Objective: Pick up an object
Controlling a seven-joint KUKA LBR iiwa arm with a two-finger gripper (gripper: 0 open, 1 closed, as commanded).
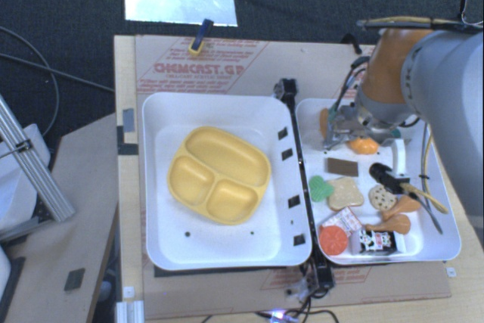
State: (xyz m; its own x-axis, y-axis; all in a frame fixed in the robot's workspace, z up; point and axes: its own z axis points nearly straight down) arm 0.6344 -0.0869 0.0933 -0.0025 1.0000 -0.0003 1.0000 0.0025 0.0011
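One fixed camera looks down from above the bench (227,60) at a slant, far enough back to take in both white bins whole. The left bin (162,238) sits mid-frame; the right bin (446,234) lies toward the right edge. The arm (442,76) enters from the right, close to the lens, its gripper (338,136) over the right bin's far end.

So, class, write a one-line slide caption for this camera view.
KUKA arm's gripper lowered into the right bin of toy food, beside the left bin holding a yellow divided tray.
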